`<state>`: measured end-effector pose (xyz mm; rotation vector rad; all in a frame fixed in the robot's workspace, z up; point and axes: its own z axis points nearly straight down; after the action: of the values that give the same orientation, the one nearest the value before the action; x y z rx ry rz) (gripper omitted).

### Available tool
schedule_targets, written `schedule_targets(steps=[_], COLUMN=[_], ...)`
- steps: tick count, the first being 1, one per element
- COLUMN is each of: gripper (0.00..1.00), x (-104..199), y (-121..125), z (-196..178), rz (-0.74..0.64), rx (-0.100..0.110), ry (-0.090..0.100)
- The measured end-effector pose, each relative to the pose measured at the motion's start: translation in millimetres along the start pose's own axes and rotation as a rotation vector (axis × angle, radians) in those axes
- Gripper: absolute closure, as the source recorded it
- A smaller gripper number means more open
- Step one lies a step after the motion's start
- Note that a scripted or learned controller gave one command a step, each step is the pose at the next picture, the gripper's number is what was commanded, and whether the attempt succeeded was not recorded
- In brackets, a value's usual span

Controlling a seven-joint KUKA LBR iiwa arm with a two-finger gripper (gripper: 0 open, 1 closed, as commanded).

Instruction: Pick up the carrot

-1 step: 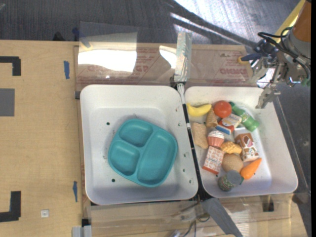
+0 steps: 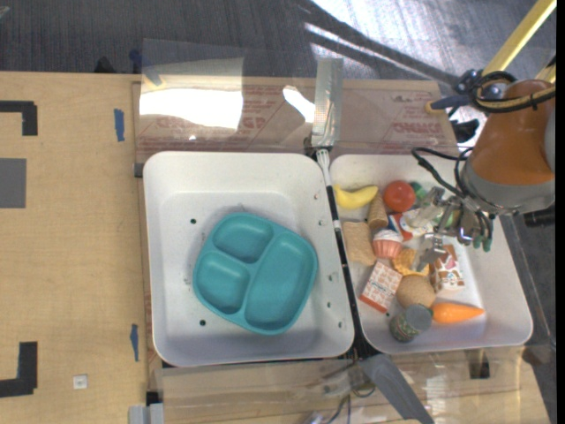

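Note:
The carrot [image 2: 457, 312] is orange and lies on its side near the front right corner of the right bin [image 2: 516, 312], pointing right. My gripper [image 2: 439, 228] hangs over the middle of that bin, above the pile of toy food and some way behind the carrot. It is apart from the carrot. The grey arm with its orange band [image 2: 516, 144] comes in from the upper right.
The right bin is crowded: a yellow banana [image 2: 356, 196], a red tomato [image 2: 399, 194], a bread slice [image 2: 357, 241], a cupcake [image 2: 387, 242], a red-and-white box [image 2: 381, 285], a brown round piece [image 2: 415, 291] and a grey can [image 2: 408, 323] just left of the carrot. A teal divided plate [image 2: 256, 272] lies in the left bin [image 2: 168, 193].

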<state>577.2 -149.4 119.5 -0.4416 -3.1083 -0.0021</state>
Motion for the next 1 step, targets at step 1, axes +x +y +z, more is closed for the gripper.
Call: schedule_targets(steps=[1], gripper=[0.00], x=[90.8], y=[41.0], z=[-69.6], rz=[0.016], rx=[-0.003], ry=[-0.013])
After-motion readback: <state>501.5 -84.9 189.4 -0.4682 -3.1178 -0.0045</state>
